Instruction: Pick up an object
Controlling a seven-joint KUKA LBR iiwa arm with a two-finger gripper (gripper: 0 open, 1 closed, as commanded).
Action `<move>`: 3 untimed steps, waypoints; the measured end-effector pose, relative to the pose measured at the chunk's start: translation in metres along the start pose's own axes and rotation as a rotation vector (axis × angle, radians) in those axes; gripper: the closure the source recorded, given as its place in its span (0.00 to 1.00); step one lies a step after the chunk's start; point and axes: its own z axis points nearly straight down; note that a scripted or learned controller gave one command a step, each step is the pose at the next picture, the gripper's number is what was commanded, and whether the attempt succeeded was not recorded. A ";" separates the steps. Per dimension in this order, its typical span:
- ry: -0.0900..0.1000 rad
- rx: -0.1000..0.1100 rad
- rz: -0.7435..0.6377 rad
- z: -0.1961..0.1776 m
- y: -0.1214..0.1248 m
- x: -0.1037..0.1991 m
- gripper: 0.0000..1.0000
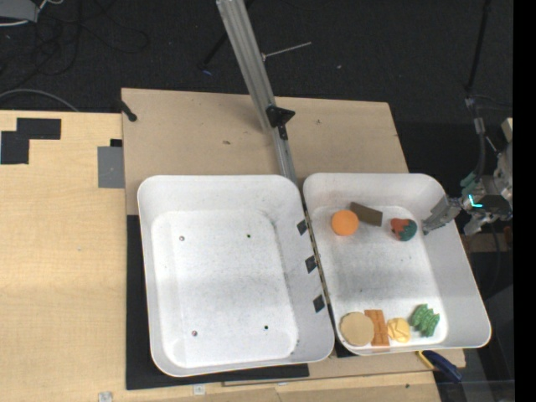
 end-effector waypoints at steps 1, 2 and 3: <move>-0.001 -0.003 0.001 -0.002 0.001 0.000 0.00; 0.000 0.001 0.000 0.043 0.005 0.004 0.00; 0.001 0.003 0.001 0.108 0.003 0.007 0.00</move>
